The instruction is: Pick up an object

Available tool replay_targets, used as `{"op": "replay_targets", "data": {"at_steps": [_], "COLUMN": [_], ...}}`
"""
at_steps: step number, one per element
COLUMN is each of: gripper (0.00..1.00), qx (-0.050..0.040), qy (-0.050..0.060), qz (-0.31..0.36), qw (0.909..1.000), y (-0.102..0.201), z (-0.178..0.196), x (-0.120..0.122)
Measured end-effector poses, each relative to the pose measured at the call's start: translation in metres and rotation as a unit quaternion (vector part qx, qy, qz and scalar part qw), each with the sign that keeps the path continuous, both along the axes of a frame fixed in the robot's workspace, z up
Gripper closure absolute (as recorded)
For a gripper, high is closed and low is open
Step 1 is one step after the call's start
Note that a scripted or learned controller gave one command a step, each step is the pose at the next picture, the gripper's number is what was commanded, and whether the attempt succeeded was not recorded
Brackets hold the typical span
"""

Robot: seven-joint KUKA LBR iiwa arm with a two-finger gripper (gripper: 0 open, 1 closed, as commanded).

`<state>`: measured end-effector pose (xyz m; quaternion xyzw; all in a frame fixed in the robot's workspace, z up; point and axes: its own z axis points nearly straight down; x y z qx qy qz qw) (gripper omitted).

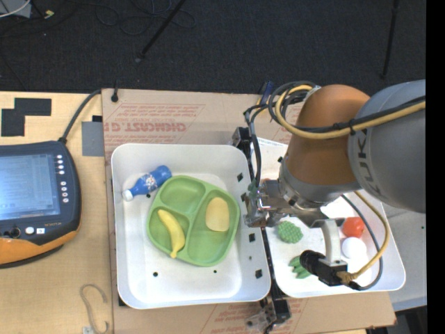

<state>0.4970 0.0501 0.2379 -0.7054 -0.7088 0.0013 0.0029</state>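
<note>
- My claw [256, 211] hangs over the wall where the two bins meet, at the left edge of the right bin [391, 273].
- I cannot tell whether my claw is wide or narrow, as my wrist covers it from above. I see nothing held in it.
- A bumpy green lump [290, 232] lies just beside my claw, a little lower in the view, on the right bin's floor. It is the nearest thing to pick.
- Past the lump, further from my claw, a red ball [353, 226] and a white ball [353, 248] sit close together.
- A dark green thing [299, 266] lies below the lump, near the bin's front wall.
- On the other side of my claw, in the left bin [132, 256], is a green plate [182, 195]. A yellow piece [217, 214] lies in its near compartment and a banana [172, 232] in the far one.
- Beyond the plate, well apart from my claw, a blue bottle [147, 181] lies on its side.
</note>
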Motion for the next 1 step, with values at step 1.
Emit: {"op": "replay_targets", "data": {"at_steps": [1], "gripper": [1.00], "qx": [-0.0008], "qy": [0.001], "qz": [-0.001], "qw": [1.0000], "y": [0.0312], "z": [-0.0217], "x": [-0.0178]}}
